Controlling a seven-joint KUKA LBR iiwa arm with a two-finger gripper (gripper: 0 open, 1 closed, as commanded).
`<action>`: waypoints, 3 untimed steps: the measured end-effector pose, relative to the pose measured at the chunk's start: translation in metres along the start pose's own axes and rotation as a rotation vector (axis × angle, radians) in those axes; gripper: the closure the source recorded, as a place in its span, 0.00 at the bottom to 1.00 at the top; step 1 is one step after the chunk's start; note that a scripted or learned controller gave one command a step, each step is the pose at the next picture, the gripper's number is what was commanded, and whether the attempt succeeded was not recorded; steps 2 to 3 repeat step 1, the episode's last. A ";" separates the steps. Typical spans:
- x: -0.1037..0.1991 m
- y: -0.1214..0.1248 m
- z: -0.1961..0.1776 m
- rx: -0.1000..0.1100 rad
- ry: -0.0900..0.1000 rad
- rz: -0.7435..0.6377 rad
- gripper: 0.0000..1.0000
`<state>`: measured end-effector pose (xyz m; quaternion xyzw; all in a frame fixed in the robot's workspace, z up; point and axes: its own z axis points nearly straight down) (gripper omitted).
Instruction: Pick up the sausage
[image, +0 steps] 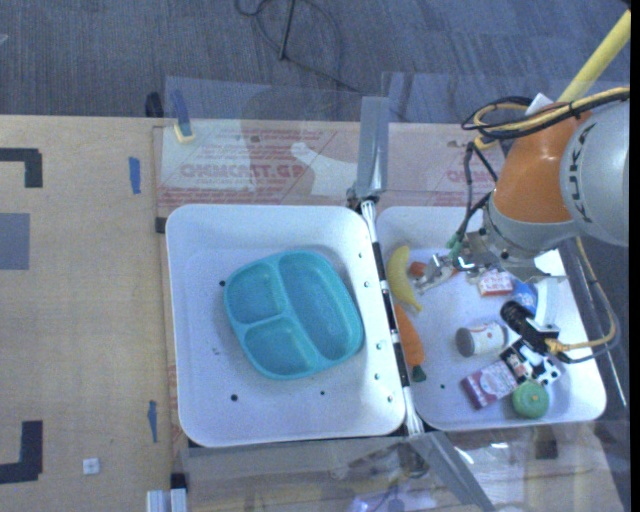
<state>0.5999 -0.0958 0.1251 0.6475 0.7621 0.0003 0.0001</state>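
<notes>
Fingers (428, 275) hang low in the right bin (585, 405), just beside the banana (400, 277) on its far-from-the-divider side. From this slant you cannot tell whether they are spread or closed, so don't count anything as held. The sausage is not clear to pick out. Your best candidate is the small reddish shape (445, 267) close against the fingers, on their side away from the banana, mostly hidden by the wrist. Confirm that before you commit. If it is the sausage, I judge you should spread wide, straddle it across its short axis and close slowly, because the banana is close enough to get pinched or nudged. The carrot (408, 342) lies just below the banana, and the can (480, 338) sits farther off, so lift straight up.
</notes>
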 end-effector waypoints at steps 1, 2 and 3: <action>-0.043 0.029 0.037 -0.006 -0.003 -0.064 0.00; -0.043 0.029 0.037 -0.006 -0.003 -0.064 0.00; -0.043 0.029 0.037 -0.006 -0.003 -0.064 0.00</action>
